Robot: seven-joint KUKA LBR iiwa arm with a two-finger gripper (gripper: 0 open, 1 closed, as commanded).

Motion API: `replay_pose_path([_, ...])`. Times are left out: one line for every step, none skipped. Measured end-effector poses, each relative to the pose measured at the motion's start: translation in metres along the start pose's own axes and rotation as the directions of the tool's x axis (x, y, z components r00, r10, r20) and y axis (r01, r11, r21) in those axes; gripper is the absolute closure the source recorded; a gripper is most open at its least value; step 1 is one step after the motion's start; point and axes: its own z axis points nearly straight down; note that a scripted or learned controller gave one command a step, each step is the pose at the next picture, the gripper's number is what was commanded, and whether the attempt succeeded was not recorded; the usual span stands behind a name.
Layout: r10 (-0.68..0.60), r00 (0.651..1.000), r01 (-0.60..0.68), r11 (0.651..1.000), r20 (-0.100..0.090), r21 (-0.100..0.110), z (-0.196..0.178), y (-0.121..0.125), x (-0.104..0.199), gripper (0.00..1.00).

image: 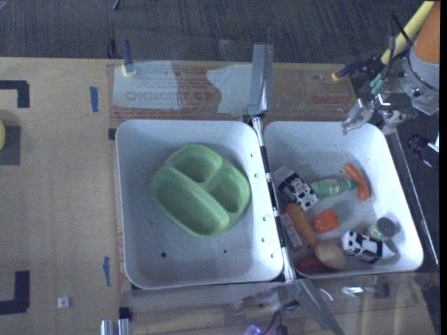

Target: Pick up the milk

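Pincer (pixel 368 114) above rt bin's (pixel 401 187) far corner

**Surfaces and finishes**

The worktop (pixel 56 208) is seen as pale, matt wood grain, marked with strips of blue tape (pixel 93 99). Both white bins (pixel 133 257) are formed of smooth plastic with a faint sheen. The green divided plate (pixel 200 188) is shown as smooth, softly glossy plastic. The milk cartons (pixel 297 190) are printed in a black-and-white cow pattern with a slight gloss. The end effector (pixel 370 114) is made of bare grey metal.
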Motion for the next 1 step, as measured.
replay_pose_path([-0.305, 0.952, 0.305, 0.952, 0.001, -0.004, 0.1563, -0.0696, 0.0139, 0.0])
